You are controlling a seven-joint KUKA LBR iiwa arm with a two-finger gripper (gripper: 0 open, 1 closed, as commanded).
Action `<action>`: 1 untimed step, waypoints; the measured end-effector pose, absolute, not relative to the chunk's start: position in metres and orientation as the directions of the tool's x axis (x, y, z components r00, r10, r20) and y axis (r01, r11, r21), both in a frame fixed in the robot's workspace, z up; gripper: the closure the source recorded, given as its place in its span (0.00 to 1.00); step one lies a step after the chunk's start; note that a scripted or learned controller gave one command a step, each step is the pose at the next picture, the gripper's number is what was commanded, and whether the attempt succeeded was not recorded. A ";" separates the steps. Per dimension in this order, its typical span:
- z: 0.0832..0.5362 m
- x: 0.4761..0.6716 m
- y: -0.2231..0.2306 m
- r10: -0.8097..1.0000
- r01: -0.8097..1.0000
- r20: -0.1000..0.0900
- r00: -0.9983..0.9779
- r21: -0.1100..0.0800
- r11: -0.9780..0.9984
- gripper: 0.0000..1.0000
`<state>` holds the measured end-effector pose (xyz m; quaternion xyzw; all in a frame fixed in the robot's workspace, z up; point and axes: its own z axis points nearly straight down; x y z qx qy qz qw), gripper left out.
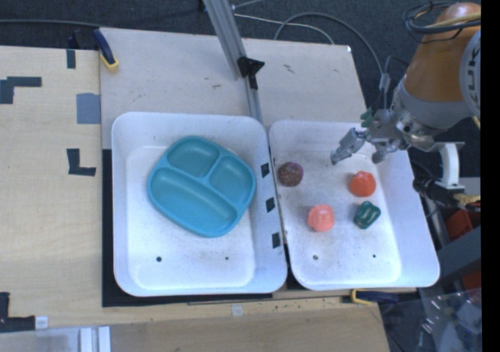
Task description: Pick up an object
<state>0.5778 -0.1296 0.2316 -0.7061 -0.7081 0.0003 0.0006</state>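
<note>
Orange-red ball (362, 183) lies in the right bin (414, 257), just below my hand (361, 151). The hand hangs spread wide, holding nothing. I judge the pick not yet begun: descent, closing and lift remain.

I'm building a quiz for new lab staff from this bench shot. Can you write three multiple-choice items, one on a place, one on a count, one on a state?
1. Where does the blue divided plate lie?
A. left bin
B. right bin
C. bare bench

2. How many small objects lie in the right bin?
A. two
B. four
C. six

3. What does the gripper hold?
A. the plate
B. nothing
C. the green object

Answers:
1. A, it rests inside the left bin.
2. B: dark brown object, red object, pink object, green object.
3. B, its fingers stand apart above the bin.
</note>
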 end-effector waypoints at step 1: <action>0.232 0.578 -0.130 1.000 1.000 0.000 -0.003 -0.001 0.003 0.00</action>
